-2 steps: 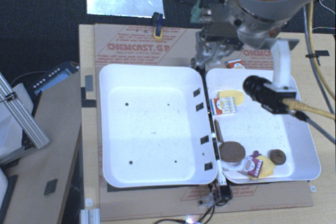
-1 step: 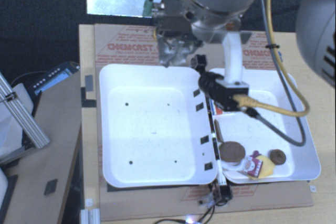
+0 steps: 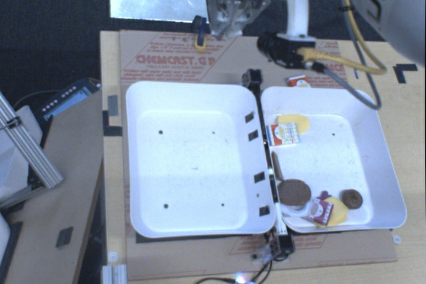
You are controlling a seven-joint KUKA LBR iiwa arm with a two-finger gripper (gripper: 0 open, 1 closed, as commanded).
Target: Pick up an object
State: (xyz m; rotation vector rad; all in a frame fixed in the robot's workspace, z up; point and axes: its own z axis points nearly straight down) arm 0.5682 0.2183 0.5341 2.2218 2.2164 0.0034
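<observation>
The right bin (image 3: pixel 373 143) holds several small items. A yellow and red packet (image 3: pixel 288 130) lies near its left wall. At the front sit a round brown cookie (image 3: pixel 293 193), a small brown donut (image 3: pixel 351 199) and a red-and-white packet on a yellow piece (image 3: pixel 327 211). A thin dark stick (image 3: pixel 276 166) lies along the left wall. My gripper (image 3: pixel 225 24) hangs high behind both bins, over the cardboard beyond the left bin's far right corner. It is far from all the items, with nothing visible in it.
The left bin (image 3: pixel 186 93) stands beside the right one, joined to it by a black clip strip (image 3: pixel 261 149). A small red-and-white item (image 3: pixel 299 81) lies outside, behind the right bin. A yellow cable (image 3: pixel 346 63) and black connector (image 3: pixel 279 50) trail at the back.
</observation>
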